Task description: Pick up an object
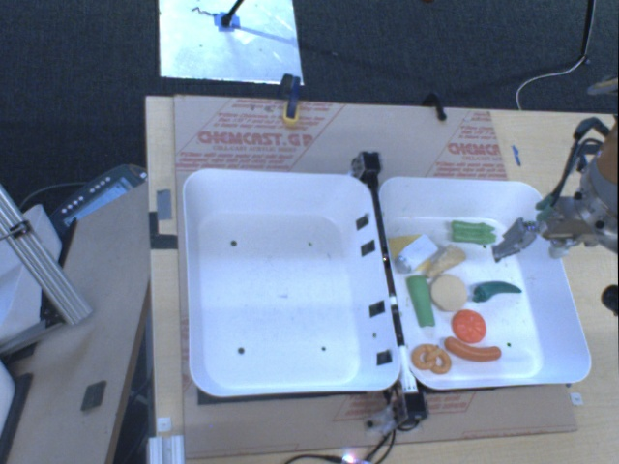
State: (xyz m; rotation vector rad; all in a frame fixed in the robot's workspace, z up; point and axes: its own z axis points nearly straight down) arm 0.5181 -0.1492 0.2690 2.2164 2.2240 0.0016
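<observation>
In the camera view, the gripper stood at the right of the frame, over the upper right part of the right bin, with nothing visible between its fingers; whether they were parted or closed I could not tell at this size. The candidates for picking all lay in that bin: a green ridged piece nearest the gripper, toward the bin's upper middle; a dark green pepper below it; a round beige item; a red tomato-like item; a sausage and a pretzel along the lower edge; a green stick near the divider; and a pale wedge touching a white-and-yellow block. In my judgement the step in hand was the approach, and it would be done best by choosing an item with free space on both sides: the green ridged piece or the pepper stood apart from their neighbours, whereas the beige item, stick and wedge were crowded together and could be knocked or taken in pairs. The descent should be centred, jaws across the narrow dimension. The left bin lay across the centre of the frame. A cable trailed at upper right, clear of the work.
</observation>
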